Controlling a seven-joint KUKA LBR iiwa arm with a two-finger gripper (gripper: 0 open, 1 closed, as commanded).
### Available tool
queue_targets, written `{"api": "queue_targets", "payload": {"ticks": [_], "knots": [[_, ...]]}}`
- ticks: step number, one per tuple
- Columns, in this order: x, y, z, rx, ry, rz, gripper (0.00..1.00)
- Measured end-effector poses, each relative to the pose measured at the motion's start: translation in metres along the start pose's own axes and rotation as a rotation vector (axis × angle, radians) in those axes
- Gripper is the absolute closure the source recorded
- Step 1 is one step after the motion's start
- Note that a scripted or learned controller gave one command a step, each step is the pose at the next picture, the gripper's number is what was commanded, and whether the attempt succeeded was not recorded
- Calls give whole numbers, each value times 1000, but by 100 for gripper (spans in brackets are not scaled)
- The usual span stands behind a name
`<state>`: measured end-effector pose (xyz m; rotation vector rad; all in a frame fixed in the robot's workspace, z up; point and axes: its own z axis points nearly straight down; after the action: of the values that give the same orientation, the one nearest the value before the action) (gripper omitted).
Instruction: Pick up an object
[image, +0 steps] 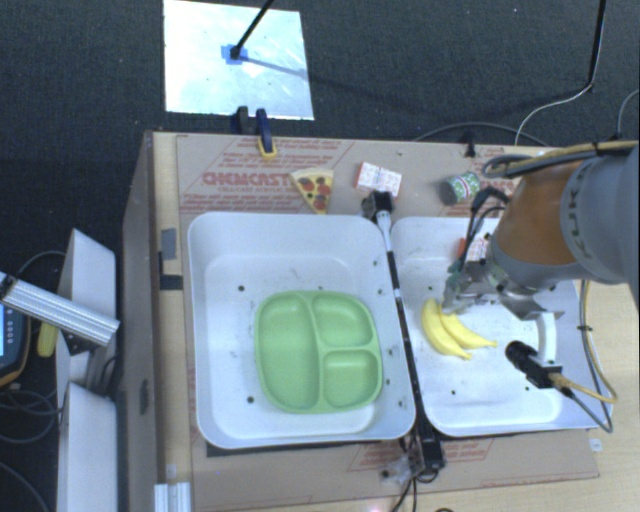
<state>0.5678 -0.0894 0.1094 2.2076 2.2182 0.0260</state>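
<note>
Two white bins sit side by side on the bench (250, 170). The left bin (215, 260) has a green divided plate (320, 350) lying flat in it. The right bin (500, 405) has a yellow banana bunch (450, 332) near its left wall, just past the black divider. The arm comes in from the right and its hand (462, 297) is down low, right above the top end of the bananas, maybe touching them, hard to say from this angle. Can't tell if it's released or clenched either, the wrist blocks that. Behind the bins there's a pizza slice toy (315, 188), a small white packet (379, 178) and a little green can (462, 186).
</note>
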Motion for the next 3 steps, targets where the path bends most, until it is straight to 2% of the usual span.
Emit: {"api": "queue_targets", "payload": {"ticks": [1,2,3], "knots": [[0,-2,2,4,0,0,0],[0,-1,-9,3,0,-1,100],[0,-1,-9,3,0,-1,0]]}}
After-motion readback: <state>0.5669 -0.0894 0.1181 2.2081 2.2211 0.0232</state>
